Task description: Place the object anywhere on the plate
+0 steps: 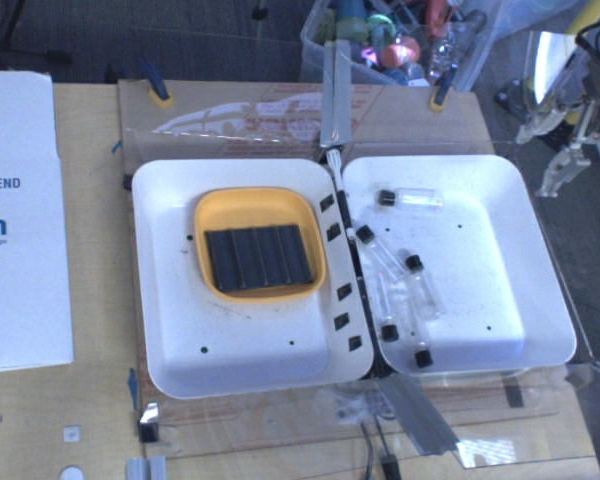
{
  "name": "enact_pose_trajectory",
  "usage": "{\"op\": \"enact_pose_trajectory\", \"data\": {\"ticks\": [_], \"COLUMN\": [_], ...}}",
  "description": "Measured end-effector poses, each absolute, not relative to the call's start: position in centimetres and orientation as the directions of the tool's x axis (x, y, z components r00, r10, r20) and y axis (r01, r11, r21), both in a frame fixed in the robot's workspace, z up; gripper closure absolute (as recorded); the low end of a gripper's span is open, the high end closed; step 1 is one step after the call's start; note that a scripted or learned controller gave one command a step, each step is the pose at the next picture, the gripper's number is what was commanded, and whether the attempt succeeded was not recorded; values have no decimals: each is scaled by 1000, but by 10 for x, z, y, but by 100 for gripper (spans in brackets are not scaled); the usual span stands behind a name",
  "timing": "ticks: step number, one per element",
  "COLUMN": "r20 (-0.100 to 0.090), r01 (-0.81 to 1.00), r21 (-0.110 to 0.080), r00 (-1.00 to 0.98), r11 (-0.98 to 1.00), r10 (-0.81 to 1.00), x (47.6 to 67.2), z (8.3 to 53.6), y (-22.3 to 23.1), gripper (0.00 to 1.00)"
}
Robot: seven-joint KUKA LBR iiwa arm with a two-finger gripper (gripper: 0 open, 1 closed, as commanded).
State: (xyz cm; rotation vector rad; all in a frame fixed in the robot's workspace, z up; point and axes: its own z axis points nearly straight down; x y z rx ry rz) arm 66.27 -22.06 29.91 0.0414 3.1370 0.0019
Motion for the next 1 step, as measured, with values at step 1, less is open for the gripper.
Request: {"op": "enact_pose_trajectory", "data": {"ticks": [1], "r20": [-12], "r01": [-248], "r21": [-3], "r00": [-969], "r11": [969], "r10": [-248], "x": [662], "z": [328], "y": [-221], "gripper": [0]}}
